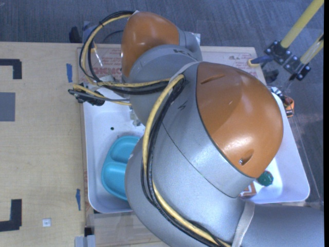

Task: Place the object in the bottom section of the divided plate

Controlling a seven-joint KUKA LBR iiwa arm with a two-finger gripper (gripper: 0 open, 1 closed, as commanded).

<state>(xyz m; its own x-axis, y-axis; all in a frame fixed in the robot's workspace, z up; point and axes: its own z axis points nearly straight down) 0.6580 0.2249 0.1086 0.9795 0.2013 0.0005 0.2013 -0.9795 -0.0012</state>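
The big grey and orange arm (205, 138) covers most of both bins. A light blue divided plate (117, 169) lies in the left bin (97, 133), with only its left part showing past the arm. A small green object (266, 179) and an orange-edged piece (249, 190) peek out below the arm in the right bin (293, 184). The gripper itself is hidden under the arm's body.
Black and yellow cables (103, 86) loop off the arm over the left bin's back edge. A yellow-handled tool (295, 40) stands at the upper right. The wooden bench top (36, 138) stretches to the left with black and blue tape marks.
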